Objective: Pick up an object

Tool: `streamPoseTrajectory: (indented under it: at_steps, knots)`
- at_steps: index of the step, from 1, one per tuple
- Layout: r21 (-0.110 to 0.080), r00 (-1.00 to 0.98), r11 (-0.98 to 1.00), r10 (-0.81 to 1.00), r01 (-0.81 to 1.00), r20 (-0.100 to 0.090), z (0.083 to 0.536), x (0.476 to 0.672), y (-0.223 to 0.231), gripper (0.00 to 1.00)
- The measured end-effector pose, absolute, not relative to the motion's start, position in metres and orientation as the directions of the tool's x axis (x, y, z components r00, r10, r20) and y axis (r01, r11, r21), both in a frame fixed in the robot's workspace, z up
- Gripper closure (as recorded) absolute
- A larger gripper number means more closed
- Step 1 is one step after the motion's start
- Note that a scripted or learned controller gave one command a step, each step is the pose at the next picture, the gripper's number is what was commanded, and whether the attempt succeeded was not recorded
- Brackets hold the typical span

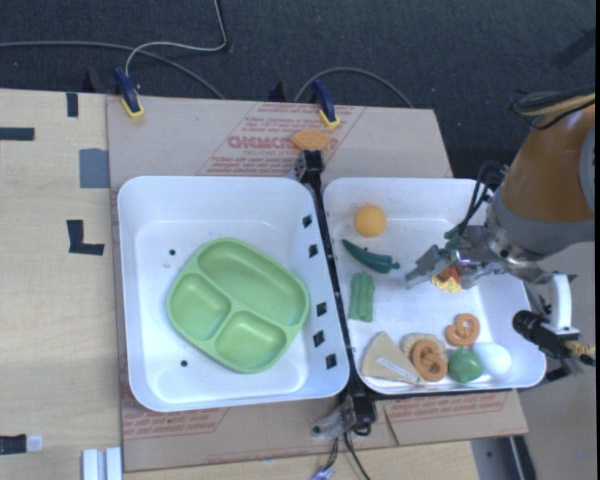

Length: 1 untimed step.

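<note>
My gripper (447,271) hangs low over the right side of the right bin (410,190), and it looks open, one grey finger (420,268) reaching left. A small yellow object (446,286) with a red bit lies right under it, between the fingers; whether they touch it I cannot say. An orange ball (370,220) lies to the upper left of the gripper. Left of it are a dark green pod (370,258) and a light green block (361,296).
Along the right bin's front lie a beige wedge (383,360), a brown ring (428,358), an orange ring (464,329), a green ball (465,367) and a white egg (496,358). The left bin (145,268) holds a green divided plate (238,303).
</note>
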<state>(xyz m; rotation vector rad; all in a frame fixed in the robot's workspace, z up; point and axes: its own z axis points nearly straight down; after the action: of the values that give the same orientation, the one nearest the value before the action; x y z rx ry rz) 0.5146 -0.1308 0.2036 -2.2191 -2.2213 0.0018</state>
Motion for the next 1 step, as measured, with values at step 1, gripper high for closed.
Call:
streamPoseTrajectory:
  at_steps: [1]
  knots:
    - [-0.003, -0.002, 0.002, 1.000, 1.000, 0.001, 0.1445, 0.5719, -0.0922, 0.00]
